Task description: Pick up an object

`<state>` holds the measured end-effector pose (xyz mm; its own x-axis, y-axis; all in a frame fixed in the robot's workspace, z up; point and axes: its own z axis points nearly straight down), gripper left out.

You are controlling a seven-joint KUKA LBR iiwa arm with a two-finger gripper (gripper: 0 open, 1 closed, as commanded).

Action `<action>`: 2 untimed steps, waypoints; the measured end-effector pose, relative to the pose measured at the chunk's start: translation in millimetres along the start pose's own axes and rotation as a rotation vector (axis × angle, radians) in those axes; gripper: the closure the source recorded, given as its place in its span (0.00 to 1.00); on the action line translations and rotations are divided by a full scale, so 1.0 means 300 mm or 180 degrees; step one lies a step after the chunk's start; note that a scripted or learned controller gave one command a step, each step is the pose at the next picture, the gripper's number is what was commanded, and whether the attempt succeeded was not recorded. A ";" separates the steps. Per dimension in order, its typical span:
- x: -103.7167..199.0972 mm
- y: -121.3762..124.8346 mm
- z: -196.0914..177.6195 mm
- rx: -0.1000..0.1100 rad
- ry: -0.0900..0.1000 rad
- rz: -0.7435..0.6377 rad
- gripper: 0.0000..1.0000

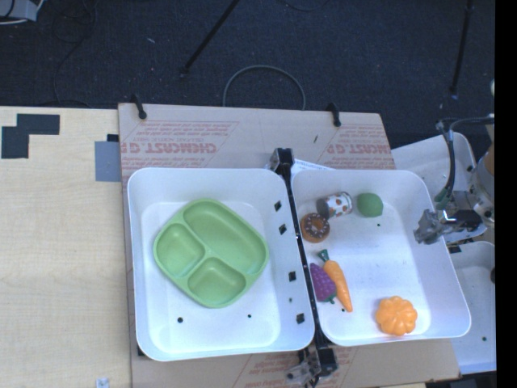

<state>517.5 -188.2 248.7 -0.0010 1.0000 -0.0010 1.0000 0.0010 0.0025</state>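
Note:
The right bin (404, 217) holds several toy items. A brown donut (314, 227) lies near the divider, with a small red-and-white can (337, 205) on its side just behind it and a green ball (369, 204) further right. Purple grapes (322, 282) and an orange carrot (338, 284) lie side by side at the front left. An orange pumpkin (396, 315) sits at the front right. My gripper (435, 225) hovers over the bin's right rim, apart from every item; nothing shows in it.
The left bin (149, 314) holds a green divided plate (211, 251). A black divider (292, 249) runs between the bins. Both bins rest on a cardboard sheet (210, 140). A light wooden bench top (56, 249) lies to the left.

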 end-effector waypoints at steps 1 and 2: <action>0.184 0.062 0.042 0.0020 0.0012 -0.0011 1.00; 0.352 0.100 0.018 0.0014 0.0010 -0.0013 1.00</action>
<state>547.4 -82.7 243.4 -0.0050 1.0000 0.0021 1.0000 0.0050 -0.0018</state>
